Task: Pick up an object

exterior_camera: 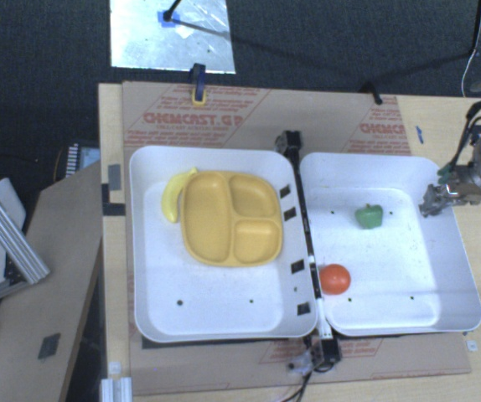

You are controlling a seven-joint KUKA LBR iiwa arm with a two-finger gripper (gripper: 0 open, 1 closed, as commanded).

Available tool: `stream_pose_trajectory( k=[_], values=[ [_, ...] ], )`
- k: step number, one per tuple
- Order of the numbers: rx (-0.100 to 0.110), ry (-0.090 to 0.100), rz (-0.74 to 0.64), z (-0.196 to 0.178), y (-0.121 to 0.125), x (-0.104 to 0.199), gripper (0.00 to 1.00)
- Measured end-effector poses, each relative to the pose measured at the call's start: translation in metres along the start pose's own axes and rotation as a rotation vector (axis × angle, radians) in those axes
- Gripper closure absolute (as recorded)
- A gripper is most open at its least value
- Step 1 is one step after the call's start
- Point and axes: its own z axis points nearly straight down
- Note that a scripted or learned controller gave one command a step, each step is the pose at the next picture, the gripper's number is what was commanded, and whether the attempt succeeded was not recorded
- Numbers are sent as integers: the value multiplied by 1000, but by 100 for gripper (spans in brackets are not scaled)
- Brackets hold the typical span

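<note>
A green pepper [369, 216] lies in the middle of the right bin [442, 266]. An orange-red tomato [334, 280] rests at that bin's left edge, near the divider. A yellow banana [172, 196] lies in the left bin [148, 291], tucked against the left side of a yellow compartment plate [230, 218]. My gripper [436, 198] hangs over the right bin's right rim, to the right of the pepper and apart from it. Nothing shows between its fingers.
The two bins sit on a cardboard sheet [215, 115] over the bench. A black clamp strip [301, 224] runs between the bins. A shiny metal plate [172, 23] lies on the dark floor at the back. Aluminium framing [2, 233] stands at the far left.
</note>
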Motion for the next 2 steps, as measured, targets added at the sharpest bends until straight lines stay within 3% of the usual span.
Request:
stream_pose_trajectory(
  k=[1,2],
  values=[
    [-1,0,-1,-55,2,-1,100],
    [4,3,-5,-52,8,44,100]
  ],
)
